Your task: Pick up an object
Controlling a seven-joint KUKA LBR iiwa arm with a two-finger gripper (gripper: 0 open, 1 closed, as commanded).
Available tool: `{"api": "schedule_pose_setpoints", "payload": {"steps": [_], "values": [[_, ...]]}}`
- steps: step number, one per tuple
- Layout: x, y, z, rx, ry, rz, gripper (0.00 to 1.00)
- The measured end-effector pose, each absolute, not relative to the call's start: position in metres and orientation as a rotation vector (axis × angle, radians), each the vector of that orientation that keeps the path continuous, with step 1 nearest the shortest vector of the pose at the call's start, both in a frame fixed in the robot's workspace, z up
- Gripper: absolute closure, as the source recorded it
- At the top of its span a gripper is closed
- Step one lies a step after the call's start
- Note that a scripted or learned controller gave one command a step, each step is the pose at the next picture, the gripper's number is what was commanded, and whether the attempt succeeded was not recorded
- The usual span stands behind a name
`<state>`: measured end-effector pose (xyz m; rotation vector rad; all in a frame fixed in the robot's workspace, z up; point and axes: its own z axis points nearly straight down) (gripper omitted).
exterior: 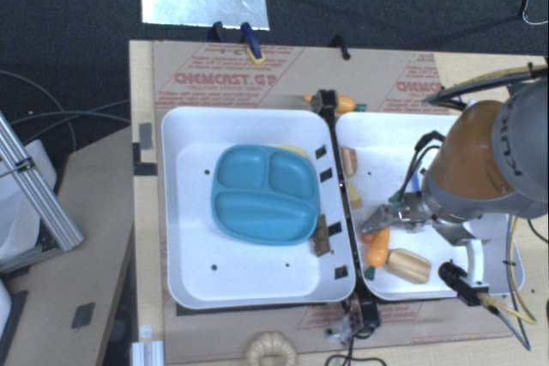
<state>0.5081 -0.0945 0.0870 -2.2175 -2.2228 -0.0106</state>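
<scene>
A: Grey metal gripper [371, 227], fingers: spread or pressed together, cannot tell. Nearest item?

B: Orange carrot-like piece [377, 247], just below the tips; tan block [407, 265] touching it.

A: Risk?

B: Likely nudging both, or catching the bin divider [345, 201] just beside. Blue plate [266, 193] lies beyond, in the other bin.

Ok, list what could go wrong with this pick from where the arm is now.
1. The claw sits low in the right bin, right beside the orange carrot-like piece and the tan bread-like piece; these touch, so it may catch both or knock one away.
2. These items lie near the divider between the bins, so the claw may strike it.
3. The arm hides part of the bin, so unseen objects may interfere.
</scene>
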Motion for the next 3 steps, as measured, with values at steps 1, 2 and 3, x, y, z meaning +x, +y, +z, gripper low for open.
{"api": "schedule_pose_setpoints", "payload": {"steps": [1, 2, 3], "values": [[0.509, -0.096, 0.098, -2.223, -2.226, -0.010, 1.00], [0.505, -0.101, 0.159, -2.222, -2.228, -0.005, 1.00], [0.509, -0.099, 0.223, -2.221, -2.231, -0.008, 1.00]]}}
